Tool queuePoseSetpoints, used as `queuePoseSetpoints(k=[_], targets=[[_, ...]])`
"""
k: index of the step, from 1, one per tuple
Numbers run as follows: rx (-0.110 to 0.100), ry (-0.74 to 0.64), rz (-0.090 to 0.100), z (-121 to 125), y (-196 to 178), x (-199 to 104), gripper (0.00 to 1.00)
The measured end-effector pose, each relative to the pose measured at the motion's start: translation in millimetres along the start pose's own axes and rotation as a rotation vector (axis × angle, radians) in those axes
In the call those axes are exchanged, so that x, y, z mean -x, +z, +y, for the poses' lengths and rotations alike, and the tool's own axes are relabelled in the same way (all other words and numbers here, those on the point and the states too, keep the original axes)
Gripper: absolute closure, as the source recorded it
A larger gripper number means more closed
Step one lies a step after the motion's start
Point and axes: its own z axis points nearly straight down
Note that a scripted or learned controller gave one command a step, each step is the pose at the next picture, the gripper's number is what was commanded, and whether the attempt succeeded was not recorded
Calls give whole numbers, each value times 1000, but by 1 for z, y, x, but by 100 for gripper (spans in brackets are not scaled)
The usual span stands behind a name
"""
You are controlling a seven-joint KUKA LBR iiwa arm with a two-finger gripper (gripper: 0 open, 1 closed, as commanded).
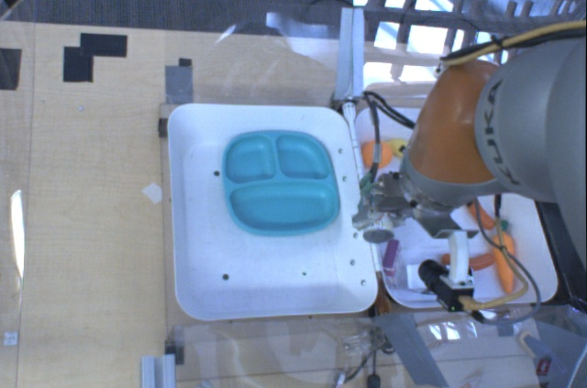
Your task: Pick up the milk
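Note:
My gripper [374, 226] hangs low over the left side of the right bin [548, 283], close to the wall between the two bins. The grey and orange arm covers most of that bin. Just below the gripper lies a small white item with a purple side [392, 257], which may be the milk; I cannot tell for sure. Nothing shows between the fingers.
The left bin [197, 276] holds a blue divided plate [280, 182]. In the right bin, orange carrots [501, 256] lie at the right, another orange piece [371, 153] and a yellow-green item [397, 146] at the far left, and a red piece [459, 262] near the middle.

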Motion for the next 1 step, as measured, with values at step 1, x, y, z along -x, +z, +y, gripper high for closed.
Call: queuePoseSetpoints(k=[1], targets=[[0,132,0,-7,-28,-38,100]])
